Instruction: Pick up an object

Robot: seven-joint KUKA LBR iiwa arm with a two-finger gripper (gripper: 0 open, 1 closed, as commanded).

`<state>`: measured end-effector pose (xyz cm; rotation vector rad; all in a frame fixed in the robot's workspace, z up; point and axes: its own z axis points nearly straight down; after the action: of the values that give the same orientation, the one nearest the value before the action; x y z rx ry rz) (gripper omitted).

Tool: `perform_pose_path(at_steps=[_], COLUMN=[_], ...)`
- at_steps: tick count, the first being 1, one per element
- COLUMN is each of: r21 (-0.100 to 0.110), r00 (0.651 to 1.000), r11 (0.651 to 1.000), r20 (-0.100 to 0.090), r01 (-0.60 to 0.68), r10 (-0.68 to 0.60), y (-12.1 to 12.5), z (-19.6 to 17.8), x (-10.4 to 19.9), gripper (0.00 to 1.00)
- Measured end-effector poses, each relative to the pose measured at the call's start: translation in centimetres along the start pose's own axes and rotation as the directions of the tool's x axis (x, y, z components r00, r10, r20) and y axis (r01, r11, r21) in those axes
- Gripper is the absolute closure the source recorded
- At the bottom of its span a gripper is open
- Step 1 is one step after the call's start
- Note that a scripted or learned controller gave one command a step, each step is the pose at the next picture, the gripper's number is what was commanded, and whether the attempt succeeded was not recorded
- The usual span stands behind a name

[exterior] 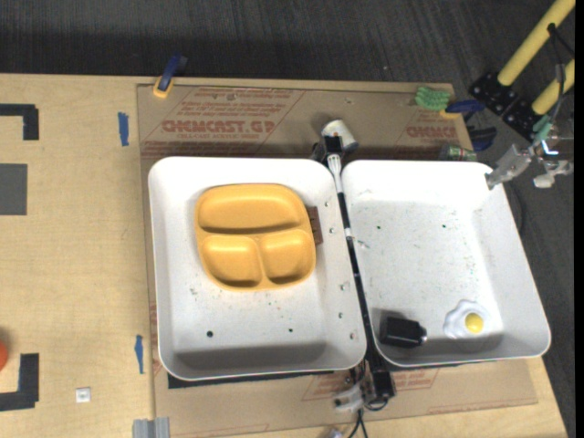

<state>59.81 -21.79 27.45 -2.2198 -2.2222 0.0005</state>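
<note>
I had three candidates. A yellow three-compartment plastic plate [256,234] lay flat in the left shallow white bin [173,272], too broad for an easy pinch. Right of that plate, in the neighbouring white bin [511,245], sat a small black block [401,330], and beyond it a white-and-yellow toy fried egg [470,320], both loose and graspable. I could not tell how the gripper's fingers stood.
</note>
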Motion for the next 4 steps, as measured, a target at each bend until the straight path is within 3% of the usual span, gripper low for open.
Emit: perform_pose_path(at_steps=[1,2,3,4], r21=[0.000,-0.023,-0.003,0.002], r00=[0.993,0.998,1.000,0.936], r11=[0.993,0.998,1.000,0.936], r20=[0.000,0.000,0.000,-0.001], r01=[0.117,-0.061,-0.012,-0.353], r10=[-0.117,0.061,0.012,0.353], y=[-3.6,1.6,6.9,0.6], z=[15.0,17.0,18.9,18.9], x=[0.8,0.8,8.3,10.2], gripper=[0.00,0.00,0.00,0.00])
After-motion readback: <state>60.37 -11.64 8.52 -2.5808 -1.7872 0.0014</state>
